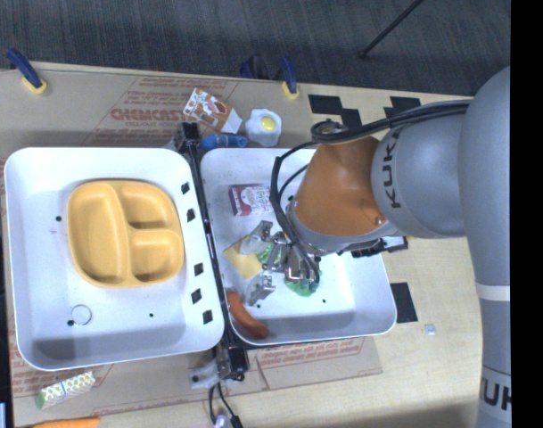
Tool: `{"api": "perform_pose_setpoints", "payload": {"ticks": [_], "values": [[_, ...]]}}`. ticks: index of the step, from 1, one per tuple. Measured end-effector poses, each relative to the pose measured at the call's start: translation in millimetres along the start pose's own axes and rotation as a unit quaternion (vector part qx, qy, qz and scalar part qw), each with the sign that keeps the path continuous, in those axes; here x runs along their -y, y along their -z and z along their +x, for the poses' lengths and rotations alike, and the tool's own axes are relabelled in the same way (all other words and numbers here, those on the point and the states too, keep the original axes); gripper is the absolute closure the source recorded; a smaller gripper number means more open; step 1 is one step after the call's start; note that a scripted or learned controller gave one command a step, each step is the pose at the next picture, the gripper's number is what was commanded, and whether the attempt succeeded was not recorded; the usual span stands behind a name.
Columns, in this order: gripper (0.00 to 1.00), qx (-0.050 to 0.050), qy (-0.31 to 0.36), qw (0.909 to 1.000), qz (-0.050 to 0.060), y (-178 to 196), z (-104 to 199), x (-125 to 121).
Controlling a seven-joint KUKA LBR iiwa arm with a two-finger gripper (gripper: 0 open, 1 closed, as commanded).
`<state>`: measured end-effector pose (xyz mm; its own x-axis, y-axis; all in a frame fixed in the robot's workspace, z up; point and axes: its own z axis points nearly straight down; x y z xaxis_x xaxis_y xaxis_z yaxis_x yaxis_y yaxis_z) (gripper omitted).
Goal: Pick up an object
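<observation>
A: Scanning from the left, the left bin (21, 239) holds a smooth yellow compartment tray (126, 231), moulded plastic by the look.

B: And the right bin (365, 315)?

A: Crowded. A glossy red-brown packet (250, 201), a pale yellow wedge (242, 262), an orange sausage-shaped piece (246, 317) against the near wall, something green (303, 283) under the end effector (280, 270), which sits low among them.

B: Clenched or released?

A: I cannot tell.

B: Risks?

A: Likely nudging neighbours or pinching two pieces at once, they lie so close together.
</observation>
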<state>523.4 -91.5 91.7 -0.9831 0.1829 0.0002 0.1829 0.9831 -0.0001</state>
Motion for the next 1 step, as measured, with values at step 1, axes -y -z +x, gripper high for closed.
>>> {"api": "perform_pose_setpoints", "payload": {"ticks": [1], "values": [[0.0, 0.0, -0.179, 0.9839, 0.0, 0.2, -22.1, 1.4]]}}
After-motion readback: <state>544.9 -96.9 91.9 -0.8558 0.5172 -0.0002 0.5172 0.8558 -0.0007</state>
